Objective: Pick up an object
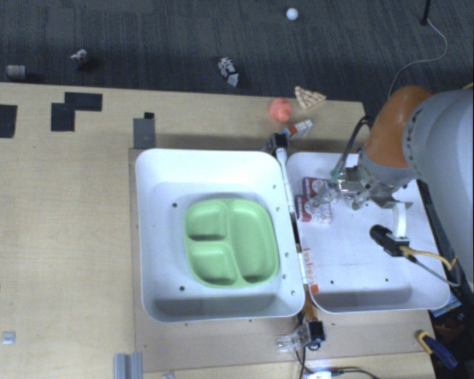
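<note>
One red-and-white packet (310,210) lies flat in right bin (370,285), close to its left wall. The pincer (329,194) is low at the packet's upper right edge; clenched or released, cannot tell. The left bin (158,215) holds a green divided tray (229,240).

Colours and patterns. Bench (67,259): pale tan wood grain, with flat black patches (81,104) at its far left. Left bin (148,222) and right bin (355,274): plain white. Divided tray (229,240) in the left bin: light green, unpatterned. Packet (315,207) at the far left of the right bin: red and white print. Arm (444,141): grey, with an orange band (392,126). Ball (280,110) on the bench's far edge: salmon pink. Floor (185,37): dark grey, finely ribbed; small ball (292,13) on it: white.
</note>
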